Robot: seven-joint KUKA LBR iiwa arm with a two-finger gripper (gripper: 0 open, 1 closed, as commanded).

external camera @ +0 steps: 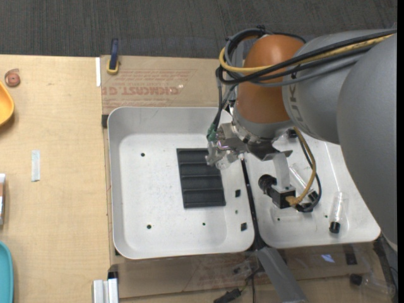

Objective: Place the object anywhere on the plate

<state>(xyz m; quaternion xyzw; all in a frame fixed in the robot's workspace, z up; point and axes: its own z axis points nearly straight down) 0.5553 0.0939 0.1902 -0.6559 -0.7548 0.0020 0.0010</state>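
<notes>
Nearest the camera, at the left edge of the pale wooden surface (57, 219), lies a sliver of a teal item (5, 273). Just beyond it, two white bins sit side by side, touching along their inner rims. In the right bin (315, 232), close to its near right corner, lies the object, a small clear tube with a dark cap (336, 212). It rests alone on the bin floor, well apart from the pincer.

In the left bin (120, 188), a black ribbed plate (202, 178) lies flat, somewhat right of the middle, with nothing on it. The pincer (218, 153) hangs over the plate's far right corner, near the rim shared by the bins. Whether it is open or closed cannot be told from this angle, and nothing is visibly held in it.

Above it rises the arm (353, 100), its orange band (268, 84) wrapped with yellow and black cables, reaching in across the right bin.

Farther back, a sheet of brown cardboard with red print (151, 84) lies under the bins' far edge, with a blue clamp (114, 48) at its far left corner. An orange item (4, 106) pokes in at the left edge.
</notes>
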